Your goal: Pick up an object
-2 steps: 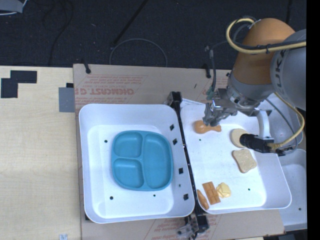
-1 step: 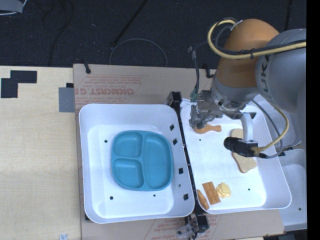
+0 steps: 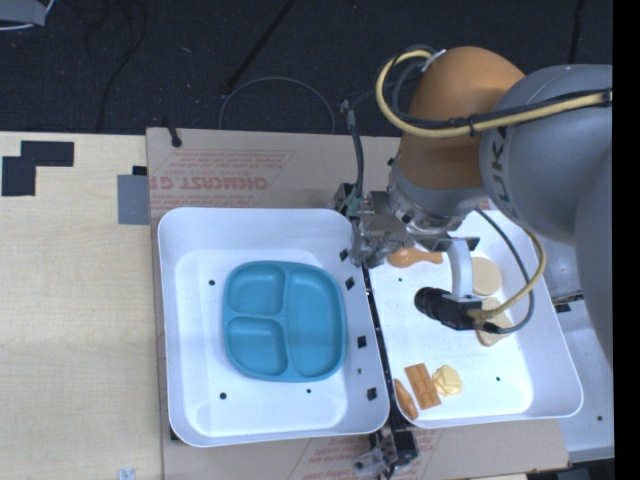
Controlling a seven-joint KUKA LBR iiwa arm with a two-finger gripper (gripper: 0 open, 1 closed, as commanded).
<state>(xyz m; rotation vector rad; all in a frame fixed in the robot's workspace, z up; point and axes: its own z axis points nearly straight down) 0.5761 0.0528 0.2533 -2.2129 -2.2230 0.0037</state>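
You've got the gripper (image 3: 372,230) over the bin rims (image 3: 366,313), prob. lining up on the orange piece (image 3: 414,258) just beside it. Opening: can't tell.

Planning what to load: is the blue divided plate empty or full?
Empty. The blue plate lies face up in the left bin, its three compartments bare.

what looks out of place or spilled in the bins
Nothing stands out. The blue plate lies flat in the left bin; the small food pieces lie inside the right bin, none over a rim.
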